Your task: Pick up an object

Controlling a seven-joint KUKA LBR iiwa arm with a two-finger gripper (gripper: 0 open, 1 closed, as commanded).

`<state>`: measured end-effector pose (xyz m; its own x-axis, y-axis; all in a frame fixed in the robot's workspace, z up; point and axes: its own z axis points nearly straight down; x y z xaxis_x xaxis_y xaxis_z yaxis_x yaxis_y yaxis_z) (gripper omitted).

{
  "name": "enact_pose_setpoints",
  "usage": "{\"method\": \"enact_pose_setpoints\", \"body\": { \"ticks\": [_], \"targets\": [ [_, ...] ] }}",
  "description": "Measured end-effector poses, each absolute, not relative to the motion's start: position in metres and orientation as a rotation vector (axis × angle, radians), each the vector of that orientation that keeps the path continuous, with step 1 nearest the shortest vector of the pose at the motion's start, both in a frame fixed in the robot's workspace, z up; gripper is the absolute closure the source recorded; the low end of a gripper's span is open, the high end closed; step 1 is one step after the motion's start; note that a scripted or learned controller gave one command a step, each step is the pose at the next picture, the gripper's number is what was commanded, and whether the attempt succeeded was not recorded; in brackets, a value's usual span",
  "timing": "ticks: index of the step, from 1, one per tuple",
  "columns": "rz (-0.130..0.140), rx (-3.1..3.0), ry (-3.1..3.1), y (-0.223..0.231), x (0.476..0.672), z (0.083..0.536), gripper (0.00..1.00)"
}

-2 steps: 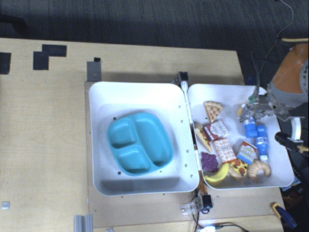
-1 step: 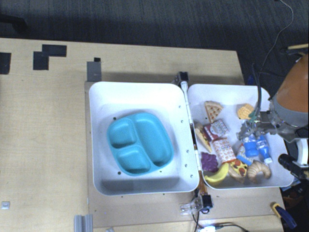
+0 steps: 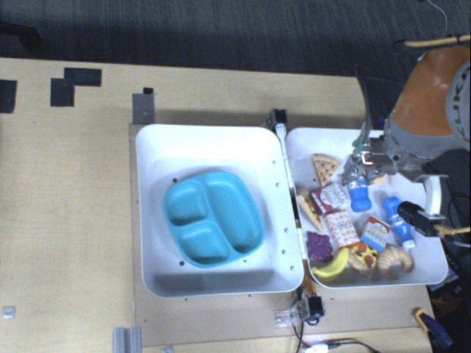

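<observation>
- So your arm point(image 3: 434, 94) comes in from the right and hangs over the right bin point(image 3: 302, 153), which makes sense, since that's where all the pickable stuff is.
- The gripper point(image 3: 363, 162) sits low above the upper middle of the pile, right by the blue bottle point(image 3: 359, 197) and the pizza slice point(image 3: 324, 168). My guess is it's going for one of those two, probably the bottle just below it.
- Is it open or closed? Honestly I can't tell from this angle, that bit is a blurry tangle of metal. Nothing looks lifted, so I'd call the pick not yet done.
- The rest is crammed toward the near end of that bin: red-and-white packets point(image 3: 338, 223), a purple thing point(image 3: 319, 245), a banana point(image 3: 331, 265), a croissant point(image 3: 394, 259), and a second blue bottle point(image 3: 397, 221).
- Because it's all touching and overlapping, expect a neighbour to get nudged.
- The left bin point(image 3: 147, 197) holds a blue divided tray point(image 3: 212, 218) lying flat in the middle, well apart from the action. Looks like the drop-off side, not your concern right now.
</observation>
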<state>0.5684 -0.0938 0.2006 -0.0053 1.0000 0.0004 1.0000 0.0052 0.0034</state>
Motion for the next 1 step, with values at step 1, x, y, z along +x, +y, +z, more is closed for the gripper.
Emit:
{"method": "enact_pose_setpoints", "body": {
  "ticks": [1],
  "targets": [
    [0.004,2.214,2.227,-0.0443,0.5735,0.2155,1.0]
  ]
}}
